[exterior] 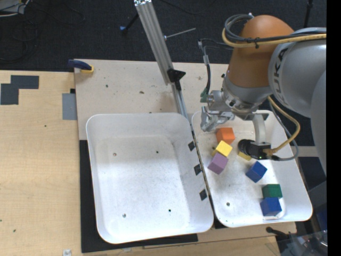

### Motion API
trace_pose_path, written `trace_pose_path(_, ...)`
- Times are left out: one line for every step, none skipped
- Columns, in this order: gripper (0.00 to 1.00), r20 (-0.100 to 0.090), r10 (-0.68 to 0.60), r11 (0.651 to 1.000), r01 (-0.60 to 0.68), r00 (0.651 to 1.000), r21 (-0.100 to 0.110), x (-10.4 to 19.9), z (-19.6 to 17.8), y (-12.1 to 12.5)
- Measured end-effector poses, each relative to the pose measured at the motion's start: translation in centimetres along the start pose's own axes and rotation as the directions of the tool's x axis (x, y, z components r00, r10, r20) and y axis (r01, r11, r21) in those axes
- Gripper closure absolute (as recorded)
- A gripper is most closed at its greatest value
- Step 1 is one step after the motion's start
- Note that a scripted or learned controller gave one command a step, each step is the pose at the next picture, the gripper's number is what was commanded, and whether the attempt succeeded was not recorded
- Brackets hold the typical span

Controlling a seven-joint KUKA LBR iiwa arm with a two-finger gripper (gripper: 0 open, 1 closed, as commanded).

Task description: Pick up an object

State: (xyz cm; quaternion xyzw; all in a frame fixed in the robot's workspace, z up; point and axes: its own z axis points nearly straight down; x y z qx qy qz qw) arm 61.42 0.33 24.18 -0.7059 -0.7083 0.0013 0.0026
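Where the arm [266,63] overhangs, right bin [298,207] rim partly hidden.

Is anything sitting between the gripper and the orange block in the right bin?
Nothing visible. The gripper sits at the right bin's far left corner, and the orange block lies just beside it with bare floor between. The yellow block lies beyond the orange one.

A pale wooden counter [37,159] carries two white bins, left bin [106,127] beside right bin [298,209], touching.
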Motion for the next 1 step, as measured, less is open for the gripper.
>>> trace_pose_path(1.0,0.0,-0.001,1.0,0.001,1.0,0.0,4.54,-0.48,-2.08)
